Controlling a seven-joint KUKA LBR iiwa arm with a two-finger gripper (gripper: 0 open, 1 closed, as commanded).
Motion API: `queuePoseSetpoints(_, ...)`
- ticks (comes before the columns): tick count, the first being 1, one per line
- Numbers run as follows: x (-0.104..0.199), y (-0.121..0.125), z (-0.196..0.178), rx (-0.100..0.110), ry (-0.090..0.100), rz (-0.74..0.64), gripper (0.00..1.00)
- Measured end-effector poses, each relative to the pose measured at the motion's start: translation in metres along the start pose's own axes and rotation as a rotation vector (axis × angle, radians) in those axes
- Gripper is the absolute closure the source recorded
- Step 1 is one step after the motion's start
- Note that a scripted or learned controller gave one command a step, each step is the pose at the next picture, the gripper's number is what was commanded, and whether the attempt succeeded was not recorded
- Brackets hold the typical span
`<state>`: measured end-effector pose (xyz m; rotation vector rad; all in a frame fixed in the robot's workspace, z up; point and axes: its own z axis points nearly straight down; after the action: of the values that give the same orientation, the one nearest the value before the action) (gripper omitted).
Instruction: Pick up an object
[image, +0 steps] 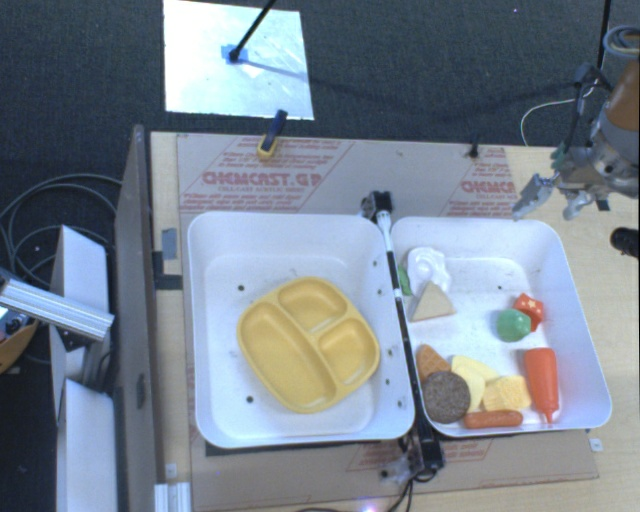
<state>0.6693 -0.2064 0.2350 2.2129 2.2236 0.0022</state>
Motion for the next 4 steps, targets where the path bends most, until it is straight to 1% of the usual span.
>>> queuePoseSetpoints(1,0.001,-0.001,0.047,0.005,0.001,0.002,0.0)
queuePoseSetpoints(2,0.0,0.001,0.007,-0.003,0.0,0.0,0.0)
queuePoseSetpoints(3,0.001,-0.001,0.054,0.005,0.002,0.001,0.0)
queuePoseSetpoints(4,0.0,-0.079,0.139,0.012,0.004,0.006,0.0)
